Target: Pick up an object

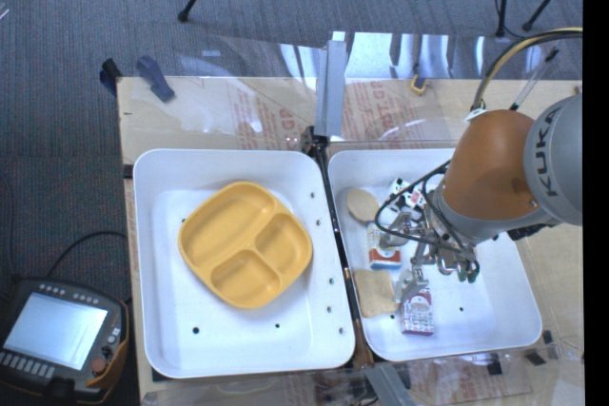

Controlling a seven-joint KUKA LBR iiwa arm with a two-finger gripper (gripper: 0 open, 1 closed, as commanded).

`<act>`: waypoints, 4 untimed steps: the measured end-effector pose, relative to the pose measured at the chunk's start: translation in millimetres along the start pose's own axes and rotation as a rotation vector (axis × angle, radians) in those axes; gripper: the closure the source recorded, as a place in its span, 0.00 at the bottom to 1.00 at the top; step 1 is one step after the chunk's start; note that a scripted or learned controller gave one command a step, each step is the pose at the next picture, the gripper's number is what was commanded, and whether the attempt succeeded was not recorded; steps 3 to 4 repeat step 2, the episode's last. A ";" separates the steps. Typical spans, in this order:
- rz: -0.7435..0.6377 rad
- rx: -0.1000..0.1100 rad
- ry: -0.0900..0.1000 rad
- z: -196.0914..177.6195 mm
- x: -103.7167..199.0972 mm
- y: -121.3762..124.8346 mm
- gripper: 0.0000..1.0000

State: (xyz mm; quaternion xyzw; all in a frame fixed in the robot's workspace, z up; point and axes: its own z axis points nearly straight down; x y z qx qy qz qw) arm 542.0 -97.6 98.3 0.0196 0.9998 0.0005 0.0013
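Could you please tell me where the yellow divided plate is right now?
The yellow divided plate lies in the left bin, roughly centred, across the divider from the gripper.

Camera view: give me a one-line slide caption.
KUKA arm lowers its gripper over small packets in the right bin; a yellow divided plate sits in the left bin.

A pale wooden bench (219, 114) carries two shallow white bins side by side, nearly touching along their inner edges. The left bin (157, 176) and the right bin (519, 309) both lie flat on the benchtop. A clear sheet with red printing covers the bench surface behind the bins.
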 end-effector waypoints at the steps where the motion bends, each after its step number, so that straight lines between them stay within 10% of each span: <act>1: -0.009 0.000 -0.006 -10.5 -2.3 2.7 1.00; 2: 0.143 -0.001 -0.001 -90.7 58.2 89.1 1.00; 4: 0.143 -0.001 -0.001 -90.7 58.2 89.1 1.00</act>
